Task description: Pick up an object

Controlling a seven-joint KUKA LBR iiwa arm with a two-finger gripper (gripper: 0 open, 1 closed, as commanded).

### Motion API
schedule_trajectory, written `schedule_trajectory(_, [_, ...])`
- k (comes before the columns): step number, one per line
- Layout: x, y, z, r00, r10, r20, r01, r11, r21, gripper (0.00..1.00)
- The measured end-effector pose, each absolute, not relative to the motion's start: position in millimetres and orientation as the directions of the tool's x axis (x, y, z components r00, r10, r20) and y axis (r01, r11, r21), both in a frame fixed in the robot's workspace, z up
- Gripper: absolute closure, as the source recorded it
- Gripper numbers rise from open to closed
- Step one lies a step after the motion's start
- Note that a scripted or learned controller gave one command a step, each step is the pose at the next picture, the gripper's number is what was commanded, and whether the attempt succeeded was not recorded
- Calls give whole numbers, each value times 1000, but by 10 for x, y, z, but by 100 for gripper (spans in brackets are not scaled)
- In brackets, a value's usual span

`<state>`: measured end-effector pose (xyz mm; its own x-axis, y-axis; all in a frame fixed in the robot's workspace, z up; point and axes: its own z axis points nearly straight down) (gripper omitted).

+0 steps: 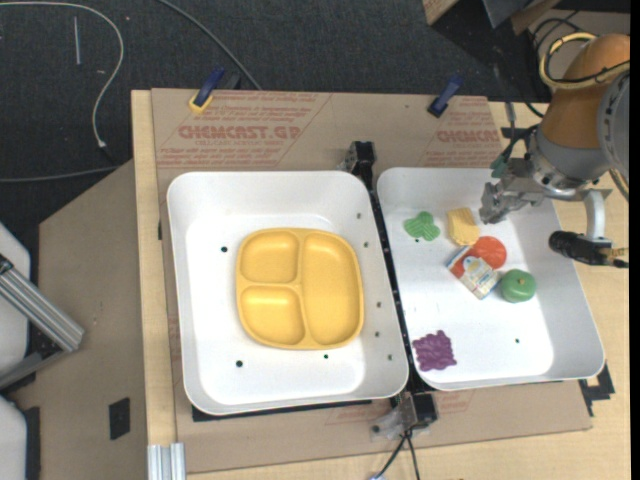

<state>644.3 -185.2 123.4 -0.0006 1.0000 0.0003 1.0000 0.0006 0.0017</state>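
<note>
The right bin holds a green leafy toy, a yellow block, a red-and-white packet with a red round piece on it, a green apple and a purple grape cluster. My gripper hangs over the back of this bin, just right of the yellow block and above the red packet. Nothing shows between its fingers.
The left bin carries a yellow divided plate in its middle. A black divider runs between the two bins. Clamps hold the cardboard base at the back, and cables lie on the dark floor beyond.
</note>
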Motion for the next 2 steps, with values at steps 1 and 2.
schedule_trajectory(1, [6397,-1848,1868,0,1000,-2,1000,0,7,100])
schedule_trajectory(2, [6416,-1869,2513,-1,1000,-2,1000,1,6,100])
